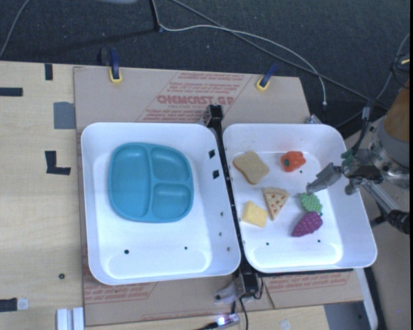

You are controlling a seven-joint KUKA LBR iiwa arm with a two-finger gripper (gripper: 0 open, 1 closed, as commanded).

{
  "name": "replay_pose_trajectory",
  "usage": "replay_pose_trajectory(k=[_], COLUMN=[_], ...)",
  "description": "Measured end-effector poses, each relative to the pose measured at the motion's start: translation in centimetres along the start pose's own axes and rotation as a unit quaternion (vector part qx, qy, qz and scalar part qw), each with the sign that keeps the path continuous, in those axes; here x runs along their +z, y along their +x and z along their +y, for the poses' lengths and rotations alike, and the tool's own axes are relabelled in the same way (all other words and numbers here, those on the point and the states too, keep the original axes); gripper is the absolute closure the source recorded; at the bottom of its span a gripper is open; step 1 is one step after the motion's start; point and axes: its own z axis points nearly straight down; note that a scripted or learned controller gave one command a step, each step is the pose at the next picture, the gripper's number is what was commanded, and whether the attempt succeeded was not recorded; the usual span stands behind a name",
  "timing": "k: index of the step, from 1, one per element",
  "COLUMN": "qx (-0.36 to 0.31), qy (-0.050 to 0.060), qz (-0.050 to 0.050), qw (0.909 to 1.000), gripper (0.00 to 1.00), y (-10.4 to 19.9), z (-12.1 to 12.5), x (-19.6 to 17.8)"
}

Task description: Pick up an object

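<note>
A robotics lab: cardboard sheet [193, 95] clamped to a bench [27, 184], loose cables [261, 40], two white bins [96, 253]

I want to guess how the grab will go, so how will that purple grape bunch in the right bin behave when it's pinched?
The purple grape bunch looks like moulded toy food, so probably light and stiff. Its bumpy, tapered shape may let fingers slip off. It lies flat, so rolling seems unlikely.
</note>
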Motion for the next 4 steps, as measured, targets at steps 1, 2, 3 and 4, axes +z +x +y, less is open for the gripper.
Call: replay_pose_trajectory(k=[1,2,3,4], qx=[-0.001,-0.002,-0.002,0.0], qy=[0.0,-0.011,-0.006,0.007], qz=[0.0,-0.003,-0.001,0.001], qw=[1.0,0.9999,1.0,1.0], gripper=[1.0,1.0,1.0,1.0], y=[0.1,2.7,6.5,8.5], z=[0.0,7.5,7.0,6.0], x=[-1.0,-20.9,-28.5,-14.1])
